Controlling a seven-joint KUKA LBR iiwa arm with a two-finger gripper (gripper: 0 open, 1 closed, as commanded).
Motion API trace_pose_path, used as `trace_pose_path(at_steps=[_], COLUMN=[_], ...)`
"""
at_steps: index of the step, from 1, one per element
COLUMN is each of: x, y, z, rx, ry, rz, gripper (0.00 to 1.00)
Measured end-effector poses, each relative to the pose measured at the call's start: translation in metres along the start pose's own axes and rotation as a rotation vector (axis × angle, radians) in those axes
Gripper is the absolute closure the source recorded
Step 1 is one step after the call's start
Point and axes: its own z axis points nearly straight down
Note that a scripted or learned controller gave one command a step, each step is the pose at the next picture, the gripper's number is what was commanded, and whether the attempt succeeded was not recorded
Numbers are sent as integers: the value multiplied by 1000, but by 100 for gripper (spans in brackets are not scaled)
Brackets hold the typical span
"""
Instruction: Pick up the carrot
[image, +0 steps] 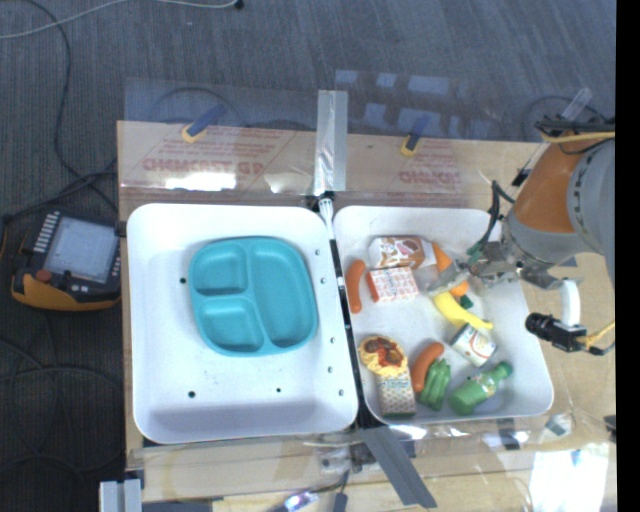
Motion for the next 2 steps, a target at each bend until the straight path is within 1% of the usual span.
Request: trace_pose_path(at_steps=[1,2], x=[0,70], y=[0,20], z=[-6,-135], rx=[5,2], ry=[-2,-7], rz=[-2,121], gripper=[100,100])
